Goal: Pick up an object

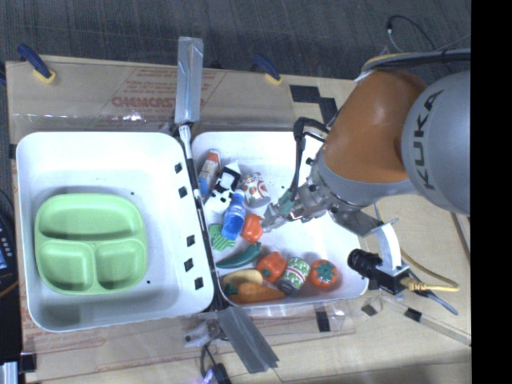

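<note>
Progress: pick unfinished | jaws (272, 217) low in right bin (336, 290), at 3 o'clock of orange toy (252, 229) and blue bottle (234, 214) | I can't tell their state | nothing lifted.

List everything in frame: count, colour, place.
divided tray: 1, light green, left bin
bins: 2, white, side by side on bench
small bottle: 1, blue, right bin, middle left
tube: 1, orange and white, right bin, top left
tomato toy: 1, red-orange, right bin, bottom right
carrot toy: 1, orange, right bin, bottom edge
clamps: 2, blue, bench's far edge
arm: 1, grey with orange band, from right, over right bin
gripper: 1, dark, low among right bin's toys
</note>
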Controlling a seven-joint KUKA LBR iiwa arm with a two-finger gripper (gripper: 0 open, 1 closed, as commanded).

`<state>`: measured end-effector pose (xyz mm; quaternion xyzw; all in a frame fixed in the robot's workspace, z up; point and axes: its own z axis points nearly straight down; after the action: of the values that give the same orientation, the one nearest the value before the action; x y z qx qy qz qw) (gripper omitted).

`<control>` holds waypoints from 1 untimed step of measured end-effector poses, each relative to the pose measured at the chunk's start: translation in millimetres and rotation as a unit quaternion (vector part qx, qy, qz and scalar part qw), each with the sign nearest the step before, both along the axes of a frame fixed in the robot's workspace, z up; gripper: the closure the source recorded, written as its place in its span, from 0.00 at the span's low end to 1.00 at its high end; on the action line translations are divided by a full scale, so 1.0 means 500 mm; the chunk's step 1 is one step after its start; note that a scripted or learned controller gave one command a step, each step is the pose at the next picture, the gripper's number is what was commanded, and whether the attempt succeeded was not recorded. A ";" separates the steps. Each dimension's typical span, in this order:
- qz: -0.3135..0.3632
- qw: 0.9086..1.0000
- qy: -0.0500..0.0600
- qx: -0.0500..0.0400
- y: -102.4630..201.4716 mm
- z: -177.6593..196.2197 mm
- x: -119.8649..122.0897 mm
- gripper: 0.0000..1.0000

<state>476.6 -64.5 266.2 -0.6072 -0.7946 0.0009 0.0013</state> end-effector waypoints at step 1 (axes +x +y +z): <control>-0.146 0.989 0.000 -0.001 0.097 -0.041 0.085 1.00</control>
<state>518.9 -15.8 245.6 -0.7165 -0.6976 0.0017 0.0013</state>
